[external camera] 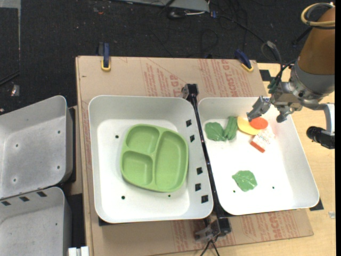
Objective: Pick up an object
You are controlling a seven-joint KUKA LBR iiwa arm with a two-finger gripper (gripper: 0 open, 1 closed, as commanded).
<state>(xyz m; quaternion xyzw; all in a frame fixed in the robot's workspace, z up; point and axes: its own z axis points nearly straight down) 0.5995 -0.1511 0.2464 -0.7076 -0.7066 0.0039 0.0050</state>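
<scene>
Gripper (269,109) hangs at far edge of the right bin (298,164), just above the yellow disc (245,125) w/ orange piece (258,124); jaws' state, can't tell. Best move, I reckon: centre over the orange piece, drop straight, avoid the green leaves (221,129) to the left.

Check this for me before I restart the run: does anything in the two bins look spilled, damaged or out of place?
Nothing stands out. The green divided plate lies flat in the left bin. In the right bin, small items sit loosely toward its far side, near the gripper; one green piece lies apart, nearer the front.
</scene>
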